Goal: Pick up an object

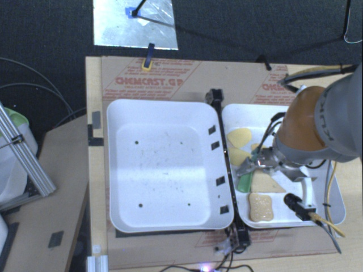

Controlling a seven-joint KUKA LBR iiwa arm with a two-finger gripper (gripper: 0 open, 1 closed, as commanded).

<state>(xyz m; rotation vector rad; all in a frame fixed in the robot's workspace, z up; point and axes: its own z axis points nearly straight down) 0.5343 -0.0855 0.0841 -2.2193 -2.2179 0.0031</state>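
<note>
The left bin [161, 163] is a shallow tray of smooth white plastic with rounded corners, its floor speckled with small dark dots. A black clip-studded divider [222, 152] runs along its right rim, and everything else lies to the right of that strip. In the right bin [338, 205], just past the divider, sits a pale yellow rounded piece [239, 137]. Below it lies a short glossy green object [244, 181], then a flat tan wedge [265, 182], and lowest a pale, rough, sponge-like rectangular block [261, 207]. The gripper [256, 162] hangs over the green object and the wedge, under the orange band [300, 126] of the grey arm; I cannot tell how its claw is set.
</note>
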